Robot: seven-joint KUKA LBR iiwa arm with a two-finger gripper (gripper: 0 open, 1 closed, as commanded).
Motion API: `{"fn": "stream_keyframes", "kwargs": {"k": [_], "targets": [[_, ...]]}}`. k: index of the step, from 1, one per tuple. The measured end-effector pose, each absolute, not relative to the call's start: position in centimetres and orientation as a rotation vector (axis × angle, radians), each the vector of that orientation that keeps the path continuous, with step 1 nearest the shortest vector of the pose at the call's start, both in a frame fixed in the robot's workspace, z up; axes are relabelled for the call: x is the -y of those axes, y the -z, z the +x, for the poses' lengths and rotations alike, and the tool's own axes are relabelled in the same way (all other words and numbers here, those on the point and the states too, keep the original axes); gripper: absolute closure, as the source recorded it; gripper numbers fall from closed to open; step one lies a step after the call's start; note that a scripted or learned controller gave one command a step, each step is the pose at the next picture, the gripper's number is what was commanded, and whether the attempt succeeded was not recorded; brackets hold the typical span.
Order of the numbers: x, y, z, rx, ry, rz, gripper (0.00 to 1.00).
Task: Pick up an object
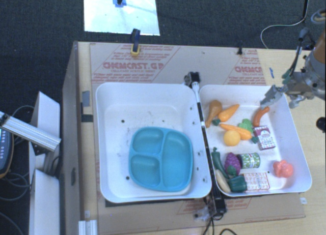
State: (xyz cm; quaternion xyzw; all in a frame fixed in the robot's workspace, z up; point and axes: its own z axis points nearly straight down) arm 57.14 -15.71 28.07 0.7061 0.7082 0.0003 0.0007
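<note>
Closest to me, at the front edge of the right bin (298, 142), I see a flat red-and-white card packet (256, 181) with a dark green piece (237, 183) touching its left end and a pale banana-like item (221, 179) just beside that, pressed against the divider. Behind them lie a purple toy (233, 163), a small green-labelled can (250, 160) on its side and a pink lumpy toy (283, 168) near the right wall. A dark green vegetable (216, 157) runs along the divider; I cannot make out what it is.

Farther back I see a yellow ball-like fruit (232, 137), a carrot (236, 128) next to a green leafy piece (247, 125), a small red-and-white box (264, 138), a second carrot (227, 112), a tan pear-shaped piece (213, 110) and an orange-red curved piece (261, 115).

The left bin (117, 101) holds a blue divided plate (161, 159), lying flat toward its front.

The gripper (271, 98) comes in from the right, and much of the arm is cut off by the frame edge. It sits over the rear right part of the right bin, its grey tip just above the orange-red curved piece. At this blur I cannot tell its state, nor whether it touches that piece. I see nothing gripped in it.
</note>
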Motion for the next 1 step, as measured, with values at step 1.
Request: {"fn": "stream_keyframes", "kwargs": {"k": [1], "targets": [[10.38, -17.62, 57.07, -2.226, 0.001, 2.219, 0.00]]}}
